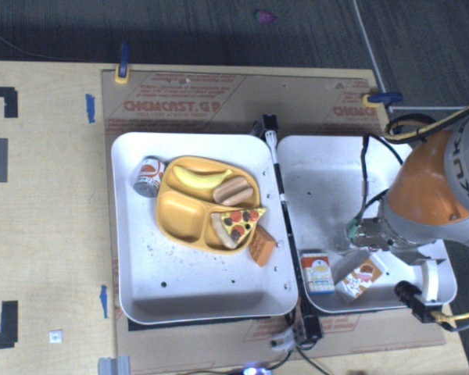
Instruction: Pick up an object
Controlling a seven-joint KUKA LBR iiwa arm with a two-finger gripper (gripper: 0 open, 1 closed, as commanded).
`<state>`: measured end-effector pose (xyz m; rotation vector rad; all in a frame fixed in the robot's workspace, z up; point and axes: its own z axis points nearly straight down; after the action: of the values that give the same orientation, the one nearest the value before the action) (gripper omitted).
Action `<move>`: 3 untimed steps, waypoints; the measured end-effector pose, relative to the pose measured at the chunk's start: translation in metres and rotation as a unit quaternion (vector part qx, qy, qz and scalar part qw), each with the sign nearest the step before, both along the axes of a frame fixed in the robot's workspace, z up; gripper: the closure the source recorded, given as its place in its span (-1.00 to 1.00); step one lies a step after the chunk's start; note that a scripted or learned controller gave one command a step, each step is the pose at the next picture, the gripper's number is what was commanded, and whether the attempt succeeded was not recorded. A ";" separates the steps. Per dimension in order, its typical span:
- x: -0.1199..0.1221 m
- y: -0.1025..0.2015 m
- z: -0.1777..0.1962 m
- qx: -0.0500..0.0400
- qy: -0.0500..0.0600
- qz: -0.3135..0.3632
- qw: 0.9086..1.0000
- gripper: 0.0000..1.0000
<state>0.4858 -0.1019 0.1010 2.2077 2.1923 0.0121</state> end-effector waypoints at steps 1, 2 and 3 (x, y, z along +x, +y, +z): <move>0.000 0.000 0.000 0.000 0.000 0.000 1.000 -1.00; -0.002 0.005 -0.011 0.002 0.003 0.000 1.000 -1.00; -0.002 0.005 -0.011 0.002 0.003 0.000 1.000 -1.00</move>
<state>0.4843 -0.0965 0.0900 2.2125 2.1987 0.0104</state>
